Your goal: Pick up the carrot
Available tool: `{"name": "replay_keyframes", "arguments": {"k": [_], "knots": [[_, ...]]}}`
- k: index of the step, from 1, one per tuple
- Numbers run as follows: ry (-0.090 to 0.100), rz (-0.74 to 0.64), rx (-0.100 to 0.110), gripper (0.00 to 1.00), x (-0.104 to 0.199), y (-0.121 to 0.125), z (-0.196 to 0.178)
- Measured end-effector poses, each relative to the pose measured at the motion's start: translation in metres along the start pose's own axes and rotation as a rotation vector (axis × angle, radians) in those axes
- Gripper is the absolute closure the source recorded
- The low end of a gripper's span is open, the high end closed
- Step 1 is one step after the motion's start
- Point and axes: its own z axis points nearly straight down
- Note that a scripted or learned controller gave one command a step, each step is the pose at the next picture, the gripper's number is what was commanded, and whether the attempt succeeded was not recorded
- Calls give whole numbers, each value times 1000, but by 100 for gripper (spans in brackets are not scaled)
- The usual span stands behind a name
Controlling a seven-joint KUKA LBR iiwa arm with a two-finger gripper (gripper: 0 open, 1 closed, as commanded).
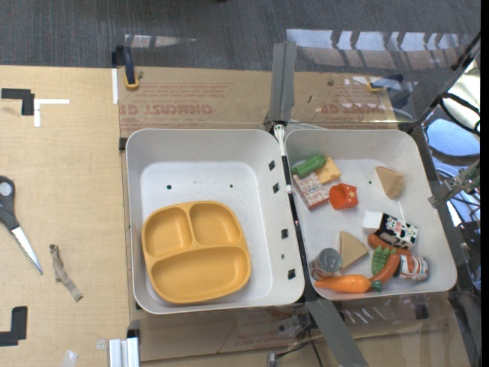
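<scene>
The carrot (346, 284) is orange with a green stub at its right end. It lies flat along the front wall of the right bin (419, 153), pointing left. A grey tin (329, 261) and a tan wedge (351, 248) sit just behind it. A green leafy piece (380, 261) and an orange-red sausage-shaped toy (391, 267) touch its right end.
Further back in the right bin lie a green vegetable (309, 164), a yellow piece (329, 172), a red-and-white box (311, 191), a red pepper (344, 196), another tan wedge (390, 181), a white block (372, 221) and a black-and-white toy (399, 232). A yellow divided plate (197, 249) lies in the left bin (199, 147). Scissors (11, 224) lie on the bench at left.
</scene>
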Motion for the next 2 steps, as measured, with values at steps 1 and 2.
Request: {"name": "replay_keyframes", "arguments": {"k": [1, 2], "knots": [[-2, -377, -1, 100, 41, -8, -51], [-3, -912, -3, 100, 45, -6, -72]]}}
